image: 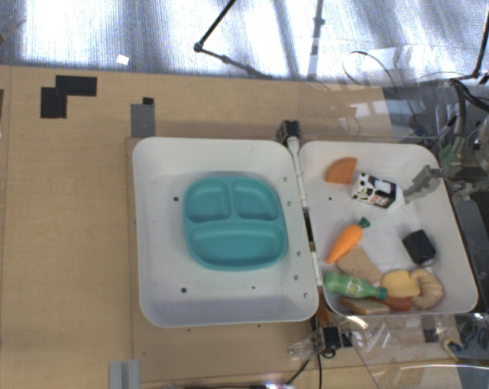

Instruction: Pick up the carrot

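I am looking down on two white bins sitting side by side on the wooden bench. The left bin [159, 298] is holding a teal divided plate [235, 222], lying flat near its middle. The right bin [459, 241] is holding the clutter. The carrot [345, 242] is lying in the left half of that bin, tilted, its green top pointing up and to the right and its orange tip pointing down toward the bin's left wall. Just below it a slice of bread [359, 264] is resting, and below that a green bottle [354, 285] is lying on its side. A croissant [428, 287] and a yellow rounded piece [399, 283] are sitting in the near right corner, with a small black block [419, 246] above them. Toward the far side an orange wedge [341, 170] and a black-and-white carton [374, 190] are lying close together. The gripper [424, 181] is hanging over the bin's upper right, well apart from the carrot; I cannot tell how it is set
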You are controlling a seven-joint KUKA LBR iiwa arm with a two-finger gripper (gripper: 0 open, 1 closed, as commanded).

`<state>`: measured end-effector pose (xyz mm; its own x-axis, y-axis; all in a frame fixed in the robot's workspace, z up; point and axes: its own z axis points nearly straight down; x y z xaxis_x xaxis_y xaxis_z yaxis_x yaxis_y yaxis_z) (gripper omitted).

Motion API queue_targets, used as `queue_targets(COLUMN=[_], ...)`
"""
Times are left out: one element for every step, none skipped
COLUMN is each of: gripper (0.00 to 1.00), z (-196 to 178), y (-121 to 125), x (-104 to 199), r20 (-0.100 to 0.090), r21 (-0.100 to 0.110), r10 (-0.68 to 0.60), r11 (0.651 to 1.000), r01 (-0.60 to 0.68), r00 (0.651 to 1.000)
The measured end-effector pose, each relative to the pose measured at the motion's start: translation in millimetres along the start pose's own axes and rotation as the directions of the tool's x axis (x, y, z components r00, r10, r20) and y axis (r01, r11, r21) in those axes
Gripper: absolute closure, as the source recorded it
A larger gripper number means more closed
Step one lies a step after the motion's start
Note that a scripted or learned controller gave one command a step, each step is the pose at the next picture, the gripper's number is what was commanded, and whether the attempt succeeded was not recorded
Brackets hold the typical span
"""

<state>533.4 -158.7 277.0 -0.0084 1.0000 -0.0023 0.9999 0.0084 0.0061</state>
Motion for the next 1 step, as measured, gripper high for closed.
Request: queue_targets(gripper=[0.00], z=[112.5], y=[-47.0], x=[15.6], r20=[-0.004], r21=[0.007], r10=[-0.195], r11=[0.981], r01=[0.195], r00=[0.981])
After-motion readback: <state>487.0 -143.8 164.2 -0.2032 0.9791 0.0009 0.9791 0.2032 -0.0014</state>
